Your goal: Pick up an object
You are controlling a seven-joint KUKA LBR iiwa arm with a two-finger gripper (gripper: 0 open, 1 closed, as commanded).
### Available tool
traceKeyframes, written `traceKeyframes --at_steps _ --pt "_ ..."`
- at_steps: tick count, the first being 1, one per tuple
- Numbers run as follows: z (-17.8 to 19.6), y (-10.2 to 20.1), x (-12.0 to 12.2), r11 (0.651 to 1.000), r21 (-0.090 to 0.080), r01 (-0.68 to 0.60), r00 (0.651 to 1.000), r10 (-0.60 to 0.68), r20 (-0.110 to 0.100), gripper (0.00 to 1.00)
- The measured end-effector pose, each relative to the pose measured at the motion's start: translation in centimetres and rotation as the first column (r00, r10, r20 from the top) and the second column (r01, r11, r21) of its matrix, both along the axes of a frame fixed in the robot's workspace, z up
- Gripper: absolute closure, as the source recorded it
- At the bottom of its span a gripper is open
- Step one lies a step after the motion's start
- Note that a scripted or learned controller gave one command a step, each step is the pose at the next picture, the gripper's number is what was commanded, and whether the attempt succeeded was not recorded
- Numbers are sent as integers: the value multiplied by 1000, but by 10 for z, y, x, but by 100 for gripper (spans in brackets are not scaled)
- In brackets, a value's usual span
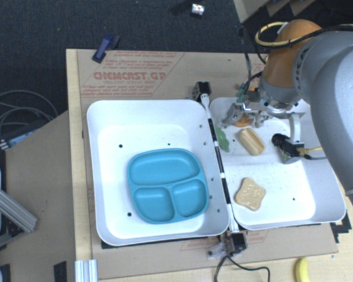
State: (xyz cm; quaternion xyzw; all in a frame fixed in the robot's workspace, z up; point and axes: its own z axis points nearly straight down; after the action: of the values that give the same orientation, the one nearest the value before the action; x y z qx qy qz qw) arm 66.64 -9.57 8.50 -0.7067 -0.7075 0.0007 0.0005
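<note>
Bench point(135, 75), brown board top, bears two white bins point(106, 157) point(317, 198) side by side.

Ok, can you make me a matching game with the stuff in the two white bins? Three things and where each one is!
Things:
1. blue tray
2. tan roll
3. square cracker

Places:
A. right bin, close to the arm's wrist
B. left bin
C. right bin, near its front edge

Pairs: 1-B, 2-A, 3-C
</note>
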Motion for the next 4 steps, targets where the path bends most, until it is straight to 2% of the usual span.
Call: traceKeyframes --at_steps 4 --pt "0 0 0 1000 -1 1 1000 -1 0 0"
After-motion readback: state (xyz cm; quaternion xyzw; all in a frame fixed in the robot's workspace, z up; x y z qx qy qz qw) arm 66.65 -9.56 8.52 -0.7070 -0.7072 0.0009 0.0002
